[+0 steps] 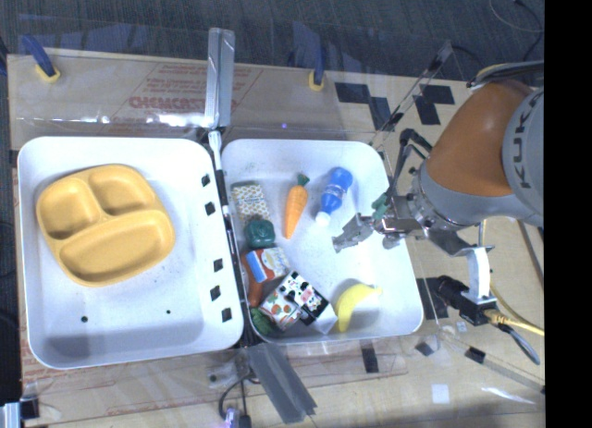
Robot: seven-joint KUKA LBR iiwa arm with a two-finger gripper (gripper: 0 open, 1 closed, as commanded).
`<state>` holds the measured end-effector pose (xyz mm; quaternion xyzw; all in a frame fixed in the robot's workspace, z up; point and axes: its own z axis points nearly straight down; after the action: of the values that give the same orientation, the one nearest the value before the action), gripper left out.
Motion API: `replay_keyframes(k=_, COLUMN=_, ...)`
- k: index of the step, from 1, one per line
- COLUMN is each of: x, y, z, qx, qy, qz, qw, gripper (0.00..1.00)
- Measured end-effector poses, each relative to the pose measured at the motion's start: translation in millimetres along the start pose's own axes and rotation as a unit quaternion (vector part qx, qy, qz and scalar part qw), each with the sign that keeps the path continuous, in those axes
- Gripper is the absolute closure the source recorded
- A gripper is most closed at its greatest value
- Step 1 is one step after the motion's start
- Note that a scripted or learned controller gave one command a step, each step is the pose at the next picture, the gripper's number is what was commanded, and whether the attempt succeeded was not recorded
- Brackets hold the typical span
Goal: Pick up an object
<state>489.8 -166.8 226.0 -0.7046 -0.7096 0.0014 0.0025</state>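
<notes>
Nothing had been picked up: every object lay loose in the bins, so the whole grasp was still to do. The arm [481, 153] reached in from the right, its orange band above the wrist, angled down over the right bin [277, 153]. The left bin [37, 324] held a yellow divided plate [104, 223]. The end effector [356, 230] hung low in the right bin, fingers apart, gripping nothing. The blue bottle [334, 190] lay just beside it, the banana [351, 304] near below, the carrot [294, 206] further left.
</notes>
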Motion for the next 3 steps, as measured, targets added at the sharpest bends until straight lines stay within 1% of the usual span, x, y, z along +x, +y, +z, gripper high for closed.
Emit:
replay_keyframes(k=1, x=0.9, y=70.2, z=115.9, qx=0.0, qy=0.0, qz=0.009, qw=1.0, gripper=0.0)
replay_keyframes(k=2, x=26.4, y=139.2, z=124.8, qx=-0.001, qy=0.0, qz=0.0, qw=1.0, gripper=0.0)
replay_keyframes(k=3, x=20.8, y=162.5, z=128.6, qx=0.014, qy=0.006, qz=0.019, qw=0.9997, gripper=0.0)
